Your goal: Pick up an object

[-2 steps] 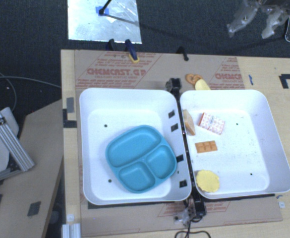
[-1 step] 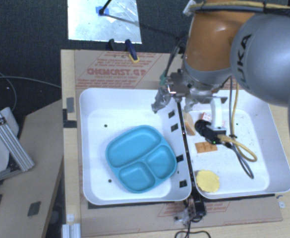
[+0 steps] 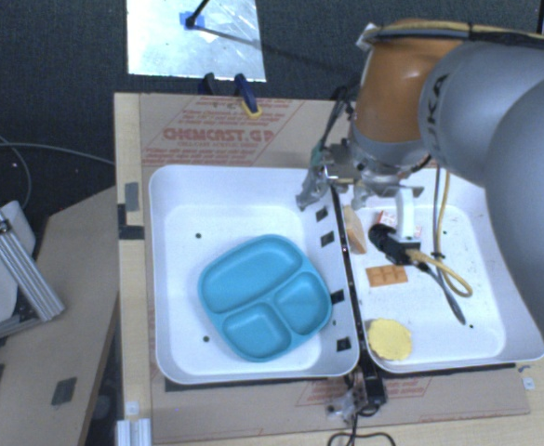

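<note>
My gripper (image 3: 368, 196) hangs low over the back left part of the right bin (image 3: 495, 277), largely hidden under the grey and orange wrist. Just below it a tan wedge-shaped piece (image 3: 353, 229) leans by the divider between the bins. A brown waffle square (image 3: 388, 275) lies a little nearer the front. A yellow round disc (image 3: 390, 339) rests at the bin's front left corner. No object shows between the gripper's parts.
A blue divided plate (image 3: 266, 295) fills much of the left bin (image 3: 183, 212). A thin dark stick (image 3: 454, 301) lies in the right bin's middle. The arm covers the right bin's back right side.
</note>
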{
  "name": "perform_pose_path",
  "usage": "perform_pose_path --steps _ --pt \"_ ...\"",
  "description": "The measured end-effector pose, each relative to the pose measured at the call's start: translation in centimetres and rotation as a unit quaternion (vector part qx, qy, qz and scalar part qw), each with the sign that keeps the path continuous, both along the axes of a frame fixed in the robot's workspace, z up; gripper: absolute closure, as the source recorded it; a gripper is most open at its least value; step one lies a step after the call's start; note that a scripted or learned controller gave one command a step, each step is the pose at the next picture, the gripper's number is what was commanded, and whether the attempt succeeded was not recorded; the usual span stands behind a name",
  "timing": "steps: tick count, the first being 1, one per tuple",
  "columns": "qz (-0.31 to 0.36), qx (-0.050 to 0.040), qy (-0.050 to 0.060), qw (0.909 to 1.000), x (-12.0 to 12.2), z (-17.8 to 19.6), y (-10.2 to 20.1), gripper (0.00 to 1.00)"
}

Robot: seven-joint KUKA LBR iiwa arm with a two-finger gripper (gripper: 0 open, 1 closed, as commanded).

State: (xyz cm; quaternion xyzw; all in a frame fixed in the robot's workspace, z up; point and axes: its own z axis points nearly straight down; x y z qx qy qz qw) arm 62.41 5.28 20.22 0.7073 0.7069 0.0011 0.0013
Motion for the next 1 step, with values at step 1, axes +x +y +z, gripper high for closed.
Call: perform_pose_path --steps 1 --pt "0.002 0.0007 -0.001 1.0 4.61 2.19 2.54 0.0"
